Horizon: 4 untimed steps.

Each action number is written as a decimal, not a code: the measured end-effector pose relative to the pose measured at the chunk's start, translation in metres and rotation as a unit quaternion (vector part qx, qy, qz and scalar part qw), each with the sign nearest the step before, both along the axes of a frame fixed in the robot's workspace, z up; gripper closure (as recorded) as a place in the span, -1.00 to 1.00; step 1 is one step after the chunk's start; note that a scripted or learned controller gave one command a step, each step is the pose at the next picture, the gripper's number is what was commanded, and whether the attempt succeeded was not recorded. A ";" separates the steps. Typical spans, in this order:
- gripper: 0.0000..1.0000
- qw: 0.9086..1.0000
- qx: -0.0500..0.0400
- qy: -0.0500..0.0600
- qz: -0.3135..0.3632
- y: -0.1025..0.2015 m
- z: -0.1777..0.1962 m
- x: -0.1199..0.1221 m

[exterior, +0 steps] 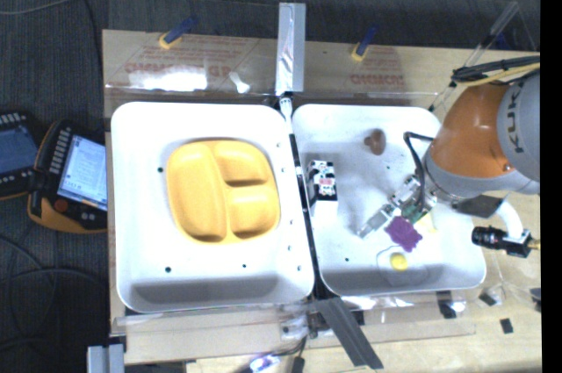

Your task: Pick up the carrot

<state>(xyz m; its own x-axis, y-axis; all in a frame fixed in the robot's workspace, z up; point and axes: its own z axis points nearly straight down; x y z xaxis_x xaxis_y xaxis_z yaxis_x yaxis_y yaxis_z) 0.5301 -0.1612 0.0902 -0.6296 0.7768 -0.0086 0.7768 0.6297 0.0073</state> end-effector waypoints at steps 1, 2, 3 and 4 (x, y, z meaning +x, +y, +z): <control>-1.00 0.996 -0.004 -0.004 0.088 0.001 0.001 -0.024; -1.00 0.954 -0.007 -0.004 0.299 0.009 0.001 -0.039; -1.00 0.910 -0.008 -0.004 0.414 0.014 0.001 -0.039; -1.00 0.927 -0.001 0.004 0.375 0.073 0.093 -0.045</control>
<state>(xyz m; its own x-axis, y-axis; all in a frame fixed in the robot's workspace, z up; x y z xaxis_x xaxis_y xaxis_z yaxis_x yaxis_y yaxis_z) 0.4852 -0.0880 0.1837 -0.9926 0.1211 -0.0023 0.1211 0.9926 0.0024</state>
